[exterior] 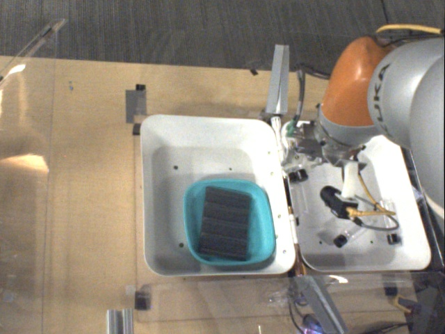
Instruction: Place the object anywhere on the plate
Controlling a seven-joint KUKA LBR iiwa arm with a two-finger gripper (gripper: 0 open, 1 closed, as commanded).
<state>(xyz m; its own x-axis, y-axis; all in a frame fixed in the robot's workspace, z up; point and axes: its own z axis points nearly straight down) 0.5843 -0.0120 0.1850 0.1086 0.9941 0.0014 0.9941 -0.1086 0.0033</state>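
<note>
My arm (410,82) hangs over the right bin (410,239); the left bin (163,186) holds the teal plate (263,221), with the dark ridged block (224,223) lying flat on it. The block looks light and stiff, best pinched across its long sides. I cannot tell whether the hand (300,160) is clenched or released.

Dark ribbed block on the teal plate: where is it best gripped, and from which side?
Probably at mid-length, pinched across its narrower width, coming straight down from above. The dark ribbed block lies flat inside the teal plate, whose raised rim would likely block a sideways approach.
</note>
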